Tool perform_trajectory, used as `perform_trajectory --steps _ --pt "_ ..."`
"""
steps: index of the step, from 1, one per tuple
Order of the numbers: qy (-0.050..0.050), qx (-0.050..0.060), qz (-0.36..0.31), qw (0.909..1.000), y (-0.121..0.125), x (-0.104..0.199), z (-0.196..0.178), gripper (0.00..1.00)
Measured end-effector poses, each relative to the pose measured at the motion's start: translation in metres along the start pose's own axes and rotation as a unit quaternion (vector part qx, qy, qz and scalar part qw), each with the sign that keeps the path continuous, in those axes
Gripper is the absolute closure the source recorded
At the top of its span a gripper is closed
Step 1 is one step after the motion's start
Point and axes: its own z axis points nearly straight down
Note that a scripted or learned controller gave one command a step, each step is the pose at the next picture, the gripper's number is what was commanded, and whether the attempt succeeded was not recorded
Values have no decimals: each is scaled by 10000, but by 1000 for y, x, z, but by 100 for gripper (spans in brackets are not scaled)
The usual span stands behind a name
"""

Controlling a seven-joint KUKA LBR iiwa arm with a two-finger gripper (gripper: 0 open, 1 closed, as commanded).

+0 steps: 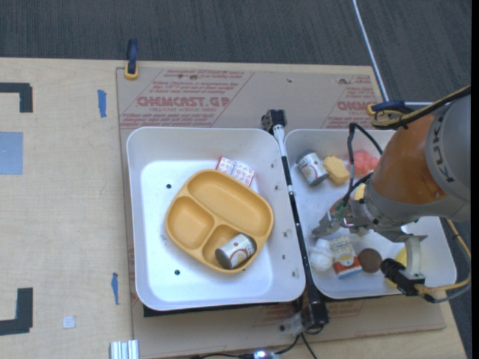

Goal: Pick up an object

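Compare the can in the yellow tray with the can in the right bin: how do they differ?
The tray can lies in a small front compartment of the yellow divided tray in the left bin; the right-bin can lies loose among clutter near that bin's back. The tray can shows a white and red label; the other looks mostly silver-grey. Both are small, lying tipped, not upright.

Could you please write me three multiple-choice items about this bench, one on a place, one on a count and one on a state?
1. Where does the small can lie?
A. in a compartment of the yellow divided plate
B. on the cardboard
C. in the right bin

2. How many compartments has the plate?
A. two
B. three
C. five

3. How does the can lie?
A. upright
B. on its side
C. crushed flat

Answers:
1 A, the can rests inside the plate's lower compartment in the left bin.
2 B, ridges divide it into three.
3 B, its round end faces sideways.
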Motion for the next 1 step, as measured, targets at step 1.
perform_trajectory --steps 1 --pt "-6 -4 5 10000 -31 -9 0 0"
